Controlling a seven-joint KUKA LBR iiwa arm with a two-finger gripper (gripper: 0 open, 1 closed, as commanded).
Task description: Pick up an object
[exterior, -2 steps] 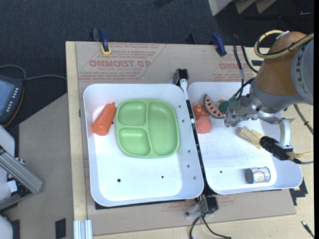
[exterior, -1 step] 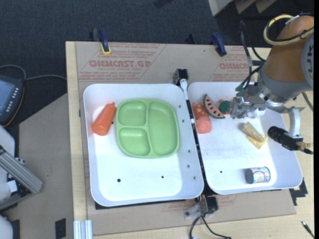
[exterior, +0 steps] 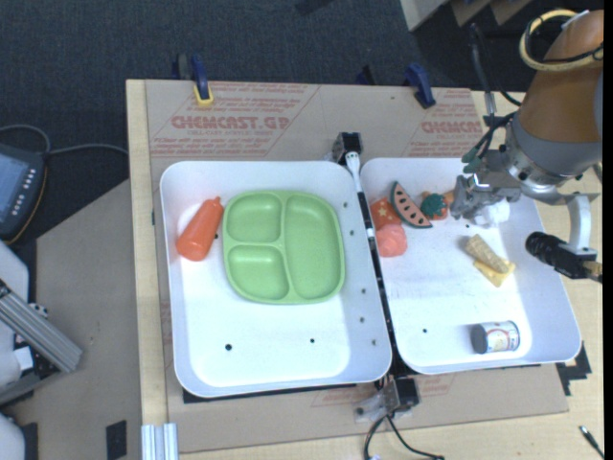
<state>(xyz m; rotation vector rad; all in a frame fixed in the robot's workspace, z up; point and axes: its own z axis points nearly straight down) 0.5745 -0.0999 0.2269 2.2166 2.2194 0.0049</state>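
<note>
Hovering hand (exterior: pixel 476 202) over the right bin (exterior: pixel 536 338).
Watermelon slice toy (exterior: pixel 414 206) is lying just left of it; grip state: cannot tell.

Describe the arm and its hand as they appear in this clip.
The arm is a rounded grey body with a wide orange band above the wrist. A yellow cable loops beside the band, and dark thin cables run down to the hand, a small grey metal assembly.
</note>
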